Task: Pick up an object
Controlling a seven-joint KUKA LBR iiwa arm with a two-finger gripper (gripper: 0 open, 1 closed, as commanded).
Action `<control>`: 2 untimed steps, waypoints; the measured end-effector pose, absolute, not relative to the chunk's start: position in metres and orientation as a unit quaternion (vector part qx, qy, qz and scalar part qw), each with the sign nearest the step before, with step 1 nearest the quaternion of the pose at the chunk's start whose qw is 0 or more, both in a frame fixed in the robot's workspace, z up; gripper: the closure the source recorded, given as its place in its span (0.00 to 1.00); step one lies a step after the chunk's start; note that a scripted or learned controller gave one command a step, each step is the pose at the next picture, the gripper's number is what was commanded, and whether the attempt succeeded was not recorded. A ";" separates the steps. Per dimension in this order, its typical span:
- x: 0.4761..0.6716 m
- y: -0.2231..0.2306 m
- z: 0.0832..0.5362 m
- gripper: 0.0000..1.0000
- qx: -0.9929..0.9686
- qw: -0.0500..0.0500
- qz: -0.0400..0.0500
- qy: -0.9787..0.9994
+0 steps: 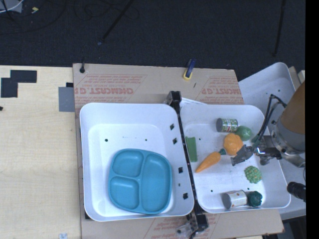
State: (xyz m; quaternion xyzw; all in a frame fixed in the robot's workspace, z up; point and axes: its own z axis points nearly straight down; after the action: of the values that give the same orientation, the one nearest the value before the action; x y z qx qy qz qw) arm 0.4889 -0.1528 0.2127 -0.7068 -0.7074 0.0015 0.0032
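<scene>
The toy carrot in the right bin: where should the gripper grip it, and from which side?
Probably across the carrot's thicker orange body, near its green top, coming straight down. It lies flat on the right bin's floor, slanting, tip lower left, with bare floor along both long sides.

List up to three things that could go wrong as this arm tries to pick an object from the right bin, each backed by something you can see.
1. Crowding: the gripper sits among the orange, the carrot and the broccoli, so it may knock one aside or catch two.
2. Rolling: the two cans lie on their sides and could roll off if nudged.
3. Wall: the dark green ball lies near the bin's rim, leaving little finger room.
</scene>
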 end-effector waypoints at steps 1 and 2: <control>0.482 -0.156 0.151 0.00 -0.707 0.004 0.002 -0.707; 0.476 -0.150 0.105 0.00 -0.707 0.004 0.001 -0.707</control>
State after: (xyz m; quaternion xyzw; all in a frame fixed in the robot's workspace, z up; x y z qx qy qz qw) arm 0.4755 -0.1499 0.1052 -0.7068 -0.7074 0.0014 0.0037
